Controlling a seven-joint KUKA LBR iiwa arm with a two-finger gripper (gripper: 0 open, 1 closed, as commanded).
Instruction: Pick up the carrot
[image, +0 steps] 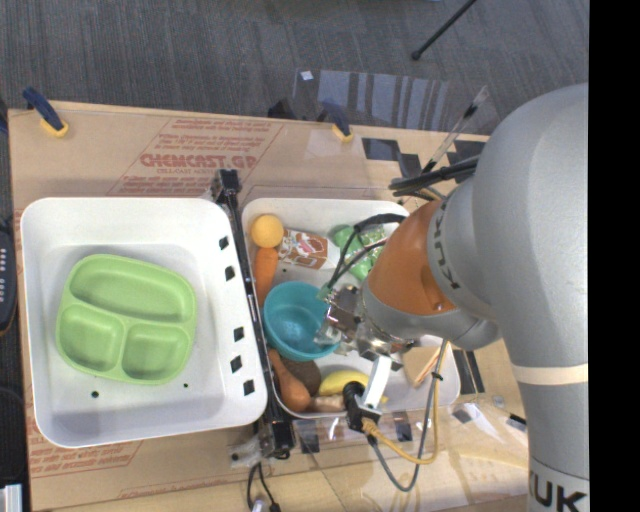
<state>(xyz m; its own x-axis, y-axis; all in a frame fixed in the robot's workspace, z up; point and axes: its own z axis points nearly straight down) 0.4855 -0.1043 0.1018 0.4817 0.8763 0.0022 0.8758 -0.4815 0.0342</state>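
The carrot (265, 270) lies in the right bin (300, 210), along its left wall, between the small orange ball (266, 231) behind it and the blue bowl (297, 320) that touches its near end; nothing grips it. Nearest to me, at the bin's front edge, sit a brownish piece (290, 385) and a yellow one (343, 382). The gripper (335, 318) hangs over the bowl's right rim — its state I cannot tell, the wrist covers it. I think a good pick must move left, turn to close across the thin body, and come down at its middle — away from wall and bowl; the green tray (125, 315) in the left bin (40, 230) is well apart.
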